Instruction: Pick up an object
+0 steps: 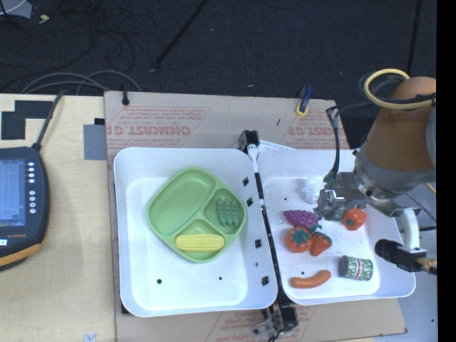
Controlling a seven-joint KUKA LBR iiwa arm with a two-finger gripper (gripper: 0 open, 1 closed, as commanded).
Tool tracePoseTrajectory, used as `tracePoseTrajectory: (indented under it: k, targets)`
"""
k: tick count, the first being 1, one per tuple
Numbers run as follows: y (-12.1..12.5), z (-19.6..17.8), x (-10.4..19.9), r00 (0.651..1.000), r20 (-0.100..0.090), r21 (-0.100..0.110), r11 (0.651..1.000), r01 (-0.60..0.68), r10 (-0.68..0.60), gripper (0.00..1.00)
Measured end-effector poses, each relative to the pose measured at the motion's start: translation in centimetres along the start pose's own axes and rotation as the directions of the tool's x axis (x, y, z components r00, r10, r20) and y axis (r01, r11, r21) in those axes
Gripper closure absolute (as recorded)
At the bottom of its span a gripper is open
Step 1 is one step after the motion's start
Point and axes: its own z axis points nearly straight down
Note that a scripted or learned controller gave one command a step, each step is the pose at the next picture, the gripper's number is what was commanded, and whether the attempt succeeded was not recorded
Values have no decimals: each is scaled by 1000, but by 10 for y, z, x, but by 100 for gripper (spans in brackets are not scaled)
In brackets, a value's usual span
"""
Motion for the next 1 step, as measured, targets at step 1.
tracePoseTrajectory:
  k: [1]
  targets:
    - [-44, -141, -7, 1000, 3, -14, 1000, -1, 1, 100]
